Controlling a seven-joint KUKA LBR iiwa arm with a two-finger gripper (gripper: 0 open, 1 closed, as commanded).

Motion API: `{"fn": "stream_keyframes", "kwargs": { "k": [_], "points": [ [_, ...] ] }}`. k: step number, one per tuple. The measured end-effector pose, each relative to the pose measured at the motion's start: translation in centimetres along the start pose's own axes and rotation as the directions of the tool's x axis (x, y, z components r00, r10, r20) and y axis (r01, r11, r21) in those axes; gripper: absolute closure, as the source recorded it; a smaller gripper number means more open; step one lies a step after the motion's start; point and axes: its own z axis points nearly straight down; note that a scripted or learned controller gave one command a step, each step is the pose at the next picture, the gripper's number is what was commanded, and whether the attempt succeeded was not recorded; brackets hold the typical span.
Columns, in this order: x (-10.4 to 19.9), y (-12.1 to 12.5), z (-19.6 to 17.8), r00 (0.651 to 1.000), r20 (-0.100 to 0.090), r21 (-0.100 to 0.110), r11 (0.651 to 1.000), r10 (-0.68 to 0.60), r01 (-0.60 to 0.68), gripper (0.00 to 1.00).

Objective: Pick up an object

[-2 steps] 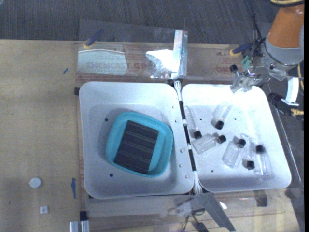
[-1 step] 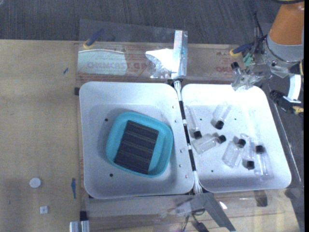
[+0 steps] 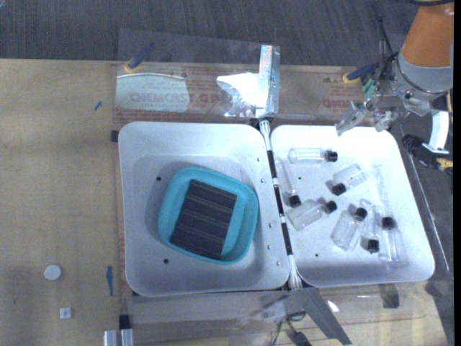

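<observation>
Arm: the grey KUKA arm with its orange band (image 3: 426, 31) enters at the upper right, above the far rim of the right bin.

Gripper: the gripper (image 3: 364, 117) hangs over the far edge of the right bin (image 3: 410, 258), near its back wall; whether it is parted or closed cannot be told at this resolution, and nothing is seen between its tips.

Task progress: judged early. No object is lifted; all vials lie on the bin floor. Approach, descent, closure and lift remain to be done.

Candidate objects: clear glass vials with black caps, scattered in the right bin.

Nearest vial: the vial (image 3: 311, 155) at the bin's far left lies on its side, long axis roughly left to right in the view, black cap pointing right. It sits near the gripper but apart from it.

Second vial: the vial (image 3: 347, 177) lies tilted on a diagonal, cap toward the lower left.

Third vial: the vial (image 3: 311, 214) near the bins' shared divider lies on a slight diagonal, cap toward the upper right.

Cluster: further vials (image 3: 367, 229) crowd the near right part of the bin, close together or touching; their axes are mixed.

Left bin: the left bin (image 3: 137, 193) holds a turquoise tray (image 3: 246, 225) bearing a dark ribbed block (image 3: 205, 218), well apart from the gripper.

Behind the bins: crumpled clear packaging (image 3: 248, 92) lies on the bench.
</observation>
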Motion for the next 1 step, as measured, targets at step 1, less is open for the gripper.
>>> {"fn": "stream_keyframes", "kwargs": {
  "k": [1],
  "points": [
    [-2.48,-3.38,13.62,0.995,-0.006,0.007,0.995,0.105,-0.105,0.00]
  ]
}}
